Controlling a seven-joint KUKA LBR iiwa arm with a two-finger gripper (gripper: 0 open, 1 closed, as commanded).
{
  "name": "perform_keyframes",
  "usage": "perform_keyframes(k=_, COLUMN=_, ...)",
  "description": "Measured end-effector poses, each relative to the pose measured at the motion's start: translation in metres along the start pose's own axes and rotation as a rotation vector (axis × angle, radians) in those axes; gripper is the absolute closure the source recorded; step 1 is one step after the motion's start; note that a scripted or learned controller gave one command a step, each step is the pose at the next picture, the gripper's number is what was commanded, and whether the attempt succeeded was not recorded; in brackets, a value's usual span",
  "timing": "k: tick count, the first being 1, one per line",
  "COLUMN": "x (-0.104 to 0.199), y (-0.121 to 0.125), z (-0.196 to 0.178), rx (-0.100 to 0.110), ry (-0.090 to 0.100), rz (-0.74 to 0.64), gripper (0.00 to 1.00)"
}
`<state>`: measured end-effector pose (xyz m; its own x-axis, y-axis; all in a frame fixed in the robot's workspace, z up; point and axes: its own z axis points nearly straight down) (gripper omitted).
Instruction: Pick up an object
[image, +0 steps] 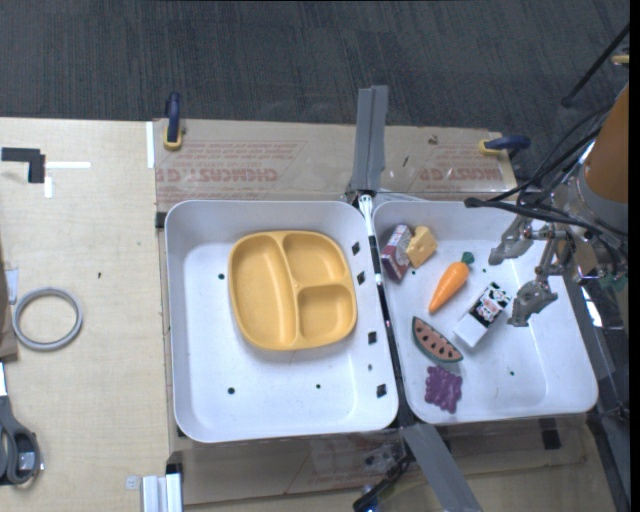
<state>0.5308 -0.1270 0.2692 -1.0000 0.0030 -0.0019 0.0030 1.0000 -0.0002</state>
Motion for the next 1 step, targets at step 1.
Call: perform_keyframes(k=1, x=-0.0089, y=0.0423, z=0.0049, rx=0.001, ry=0.001, rz=0.334, gripper=0.00)
